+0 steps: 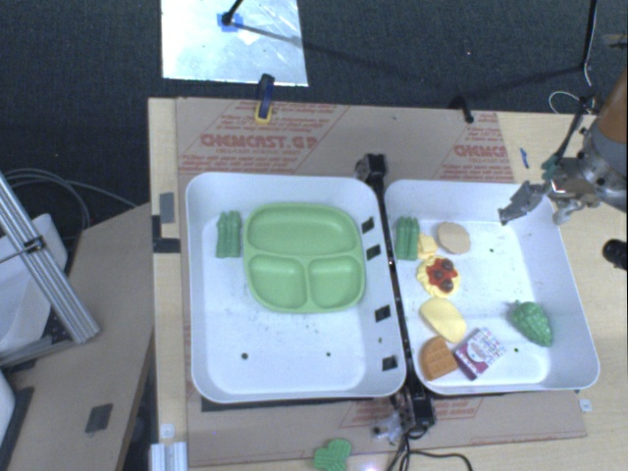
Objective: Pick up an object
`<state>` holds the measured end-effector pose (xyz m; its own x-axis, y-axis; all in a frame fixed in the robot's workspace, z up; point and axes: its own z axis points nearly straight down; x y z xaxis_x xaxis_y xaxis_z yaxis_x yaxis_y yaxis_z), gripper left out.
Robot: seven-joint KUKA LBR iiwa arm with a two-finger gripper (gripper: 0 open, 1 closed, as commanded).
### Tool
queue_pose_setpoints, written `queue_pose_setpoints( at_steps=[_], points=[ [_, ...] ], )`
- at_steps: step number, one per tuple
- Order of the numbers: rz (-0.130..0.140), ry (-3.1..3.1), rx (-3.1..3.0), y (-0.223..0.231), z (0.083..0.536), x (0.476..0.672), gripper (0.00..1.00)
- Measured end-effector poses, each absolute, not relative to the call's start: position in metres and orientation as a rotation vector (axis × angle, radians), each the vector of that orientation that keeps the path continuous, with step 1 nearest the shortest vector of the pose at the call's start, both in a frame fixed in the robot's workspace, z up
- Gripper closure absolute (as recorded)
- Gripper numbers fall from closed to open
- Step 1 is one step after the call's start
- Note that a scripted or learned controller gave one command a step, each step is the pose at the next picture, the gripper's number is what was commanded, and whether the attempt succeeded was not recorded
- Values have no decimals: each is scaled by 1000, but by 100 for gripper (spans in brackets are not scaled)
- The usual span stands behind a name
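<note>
Two white bins side by side: left bin (pixel 211 361) has the green divided plate (pixel 302 259) in the middle and a small green ribbed piece (pixel 229 235) beside the plate's left edge; right bin (pixel 564 283) holds everything I could pick. My arm comes in from the right, gripper (pixel 535 196) above the right bin's far right corner, nothing between the fingers, and at this angle I can't tell whether it's spread or closed. Candidates are mostly bunched along the right bin's left wall: green ribbed piece (pixel 405 237) against the divider, yellow bit (pixel 427 246) touching it, tan bun (pixel 452 236) just beside that, then the small pizza (pixel 439 276), yellow lump (pixel 444 318), brown waffle-like piece (pixel 438 359) and a purple-and-white packet (pixel 480 351) overlapping its right edge. The green leafy thing (pixel 531 323) sits alone toward the right side, well apart from the rest. Main risks, my judgement: going into the cluster means fingers land on two items at once or wedge one against the wall, so the close shoves things instead of pinching. Flat ones (pizza, packet, waffle piece) likely give nothing to bite, fingers would skid over the top. Rounded lumps (bun, yellow lump) could squirt out sideways on close. Anything tight to the divider risks a finger hitting the wall on descent. Leafy thing looks like the safest target: clear room around it, some height. Its uneven shape could still roll out of a shallow grip. Smallest concern: bin floor is slick, so a near miss just slides the item.
</note>
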<state>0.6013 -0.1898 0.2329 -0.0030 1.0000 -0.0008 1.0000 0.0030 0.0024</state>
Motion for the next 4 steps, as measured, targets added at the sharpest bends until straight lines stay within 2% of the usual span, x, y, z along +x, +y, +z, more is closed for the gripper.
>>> queue_pose_setpoints(
  at_steps=[1, 2, 3, 4],
  points=[
    [3, 2231, 2211, -149, 105, 650, 0],
    [0, 2231, 2216, -100, 84, 617, 0],
    [0, 2215, 2221, -165, 86, 619, 0],
    [0, 2227, 2217, -121, 84, 596, 0]
  ],
)
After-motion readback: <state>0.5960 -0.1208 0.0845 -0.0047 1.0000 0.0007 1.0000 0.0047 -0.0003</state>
